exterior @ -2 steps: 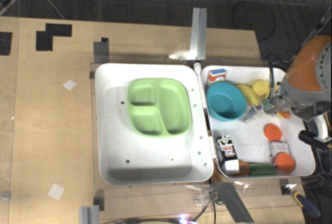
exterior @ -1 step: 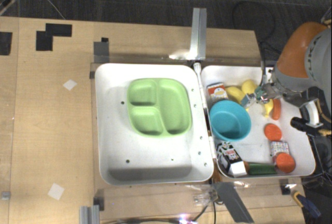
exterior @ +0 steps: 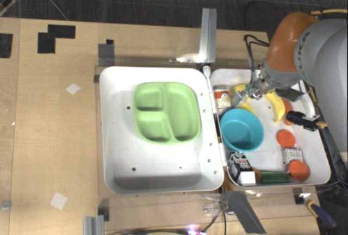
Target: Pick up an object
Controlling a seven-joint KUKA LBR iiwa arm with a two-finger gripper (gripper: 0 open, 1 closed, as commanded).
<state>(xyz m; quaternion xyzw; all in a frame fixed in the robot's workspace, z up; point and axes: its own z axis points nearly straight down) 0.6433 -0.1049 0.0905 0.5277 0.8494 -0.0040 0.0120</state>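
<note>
- the tool (exterior: 254, 88) hangs low at the far edge of the right bin (exterior: 326, 174), just beside a banana (exterior: 276, 105); whether its grip is apart or together, i cannot tell.
- settle squarely over the banana, clear of the blue bowl (exterior: 242, 129), before closing.

Two bins sit side by side on the table (exterior: 49, 141). The left bin (exterior: 117, 168) holds a divided tray (exterior: 166, 111) near its centre. The right bin (exterior: 321, 171) holds a bowl (exterior: 242, 129) at its left side, a banana (exterior: 276, 106) behind and right of the bowl, and a marker (exterior: 273, 177) along the front wall. The pincer (exterior: 251, 90) sits behind the bowl, near the bin's rear.
</note>
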